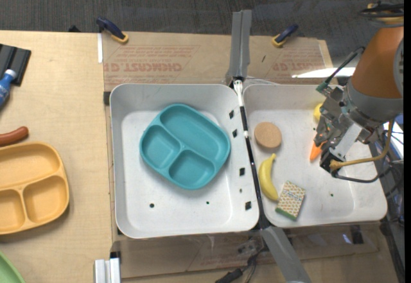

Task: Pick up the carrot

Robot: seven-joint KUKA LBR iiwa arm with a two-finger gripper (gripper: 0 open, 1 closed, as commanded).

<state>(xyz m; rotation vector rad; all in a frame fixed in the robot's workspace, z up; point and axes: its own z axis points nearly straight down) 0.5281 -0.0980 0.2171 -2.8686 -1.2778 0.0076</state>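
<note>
Carrot (pixel 314 150) lies in the right bin (pixel 359 211), near its right half, a small orange piece pointing roughly up and down, with the claw (pixel 329 147) right over and beside it. Whether the claw touches or grips the carrot cannot be told; its dark parts and cables crowd that spot, and how far it is open cannot be made out. The arm (pixel 379 73) comes in from the right, its orange band above the wrist hanging over the bin's right wall. A yellow thing (pixel 318 110) peeks out just above the carrot, mostly hidden by the wrist. To the left of the carrot, apart from it, sits a round tan disc (pixel 268 135), and below that a banana (pixel 268 179) lies curved, close to the bin's left wall. Just beside the banana's lower end is a small patterned box (pixel 291 200), tilted. The left bin (pixel 128 211) holds a teal divided plate (pixel 185 145), set at a slant near the middle. A grey divider (pixel 241 44) runs between the two bins at the top. On the tabletop (pixel 58 83) to the left, outside the bins, rests a yellow divided tray (pixel 29 188), with a sausage (pixel 14 136) just above it and a dark object (pixel 11 67) near the upper left edge. Two clamps (pixel 112 29) hold brown cardboard (pixel 167 60) behind the bins.
</note>
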